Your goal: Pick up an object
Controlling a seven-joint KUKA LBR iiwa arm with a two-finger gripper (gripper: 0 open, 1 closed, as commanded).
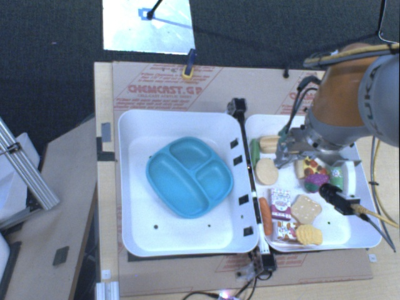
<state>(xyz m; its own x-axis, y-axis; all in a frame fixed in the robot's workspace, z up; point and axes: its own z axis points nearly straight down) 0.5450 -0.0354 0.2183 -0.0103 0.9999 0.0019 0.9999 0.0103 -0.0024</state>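
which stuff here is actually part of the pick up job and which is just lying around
Part of the job:
gripper
right bin
toy food in it: round cracker, toast slice, carrot, purple grapes

Lying about:
left bin
blue divided plate
yellow and blue clip

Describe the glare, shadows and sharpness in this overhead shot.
Camera view: the shiny sheet at the top is washed out by glare; lighting on both bins is even, with a faint shadow beside the blue divided plate; the arm's orange band looks soft, and the small food toys lack fine detail.
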